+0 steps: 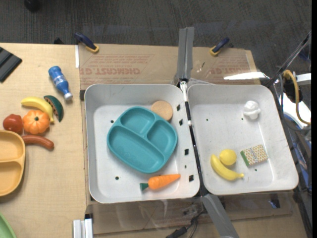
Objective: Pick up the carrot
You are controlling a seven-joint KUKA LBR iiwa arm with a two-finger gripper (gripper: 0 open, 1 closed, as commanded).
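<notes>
An orange carrot with a small green top lies flat near the front edge of the left white bin, pointing right, just below a teal divided plate. Nothing touches the carrot.
A tan round cookie leans at the plate's far edge. The right bin holds a banana, a yellow lemon, a small patterned box and a white lump. Toy fruit, a blue bottle and a yellow dish lie left.
</notes>
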